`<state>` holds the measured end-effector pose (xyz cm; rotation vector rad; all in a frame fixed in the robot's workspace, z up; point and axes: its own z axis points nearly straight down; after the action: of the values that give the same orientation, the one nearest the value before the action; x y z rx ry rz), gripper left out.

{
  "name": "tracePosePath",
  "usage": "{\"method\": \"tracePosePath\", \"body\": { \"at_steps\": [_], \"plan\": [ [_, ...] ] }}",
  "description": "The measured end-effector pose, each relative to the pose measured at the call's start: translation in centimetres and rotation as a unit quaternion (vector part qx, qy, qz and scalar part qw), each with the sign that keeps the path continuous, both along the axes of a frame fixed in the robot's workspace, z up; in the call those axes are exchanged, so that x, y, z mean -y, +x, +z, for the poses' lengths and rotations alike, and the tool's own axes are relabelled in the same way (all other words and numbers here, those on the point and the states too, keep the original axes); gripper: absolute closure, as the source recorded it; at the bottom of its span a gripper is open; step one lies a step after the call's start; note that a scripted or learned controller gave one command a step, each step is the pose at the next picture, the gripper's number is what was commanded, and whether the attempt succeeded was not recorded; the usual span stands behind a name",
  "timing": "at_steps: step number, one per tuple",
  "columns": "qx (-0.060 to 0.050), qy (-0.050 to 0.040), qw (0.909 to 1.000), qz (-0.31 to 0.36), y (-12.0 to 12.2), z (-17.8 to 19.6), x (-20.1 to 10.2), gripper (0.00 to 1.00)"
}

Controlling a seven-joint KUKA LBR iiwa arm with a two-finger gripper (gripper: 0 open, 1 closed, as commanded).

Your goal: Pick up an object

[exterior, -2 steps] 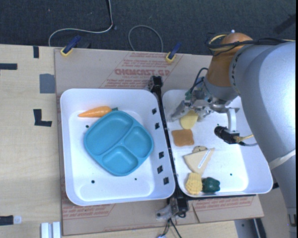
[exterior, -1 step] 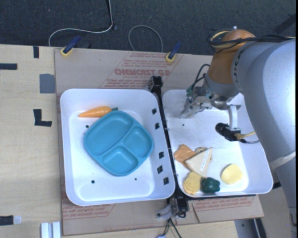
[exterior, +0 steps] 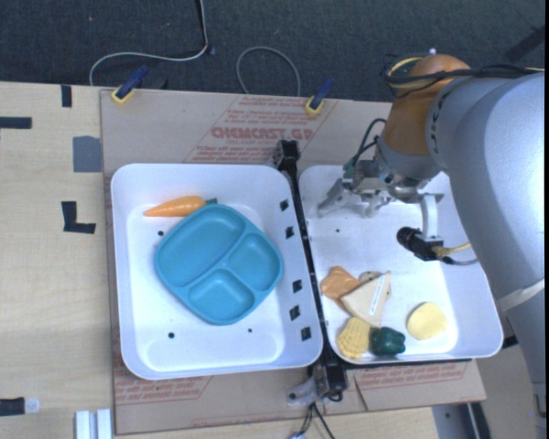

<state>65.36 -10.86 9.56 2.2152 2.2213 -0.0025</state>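
Note:
My gripper (exterior: 353, 203) hangs over the far part of the right bin (exterior: 467, 291), its two fingers spread open with nothing between them. Toy foods lie in a cluster at the near end of that bin, well short of the gripper: an orange-brown piece (exterior: 337, 282), a pale bread wedge (exterior: 369, 296), a yellow corn cob (exterior: 352, 337), a dark green piece (exterior: 387, 341) and a yellow round piece (exterior: 426, 320). In the left bin (exterior: 128, 245) an orange carrot (exterior: 175, 206) lies beside a blue divided plate (exterior: 220, 262).
The grey arm (exterior: 494, 172) covers the right bin's far right side. A black fitting (exterior: 419, 241) with a cable sticks out of it above the bin. A black divider (exterior: 297, 245) runs between the bins. Clamps and cables lie behind them.

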Motion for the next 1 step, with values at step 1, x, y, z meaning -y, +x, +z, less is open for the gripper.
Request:
{"method": "tracePosePath", "body": {
  "at_steps": [1],
  "plan": [
    [-0.001,0.0014,1.0,-0.001,1.5,-1.11,-0.72,0.0]
  ]
}}
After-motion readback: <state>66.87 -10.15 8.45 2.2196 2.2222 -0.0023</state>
